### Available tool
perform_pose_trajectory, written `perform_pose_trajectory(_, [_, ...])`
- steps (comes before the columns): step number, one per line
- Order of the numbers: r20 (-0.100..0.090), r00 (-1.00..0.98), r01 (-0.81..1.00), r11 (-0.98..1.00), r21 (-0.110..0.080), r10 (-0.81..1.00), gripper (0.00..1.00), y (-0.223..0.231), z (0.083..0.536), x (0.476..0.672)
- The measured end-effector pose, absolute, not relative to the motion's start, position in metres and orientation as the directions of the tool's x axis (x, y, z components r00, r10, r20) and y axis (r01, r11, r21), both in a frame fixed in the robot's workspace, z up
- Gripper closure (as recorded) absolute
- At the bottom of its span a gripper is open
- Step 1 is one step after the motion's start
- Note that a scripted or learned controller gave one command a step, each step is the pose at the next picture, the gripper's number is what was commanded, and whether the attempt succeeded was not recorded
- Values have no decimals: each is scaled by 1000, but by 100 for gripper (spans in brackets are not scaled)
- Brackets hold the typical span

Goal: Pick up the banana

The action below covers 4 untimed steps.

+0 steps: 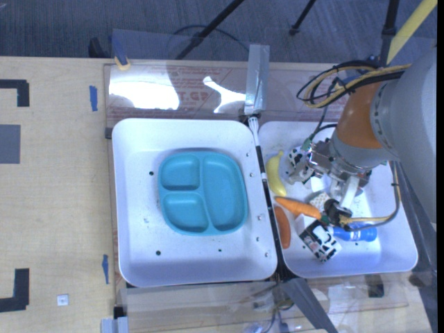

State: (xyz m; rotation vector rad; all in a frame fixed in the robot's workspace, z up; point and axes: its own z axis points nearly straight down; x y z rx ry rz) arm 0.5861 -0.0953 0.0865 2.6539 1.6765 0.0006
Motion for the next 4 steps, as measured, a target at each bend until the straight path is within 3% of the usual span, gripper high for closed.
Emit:
perform_pose_trajectory(1, [-1, 430, 903, -430, 2, 903, 0, -95, 87, 586])
perform_pose_trajectory(2, [1, 415, 910, -415, 1, 910, 0, -94, 87, 569])
perform_pose_trajectory(3, [-1, 489, 873, -489, 1, 873, 0, -95, 86, 592])
perform_pose_trajectory(4, [-1, 488, 873, -488, 1, 873, 0, -95, 86, 592])
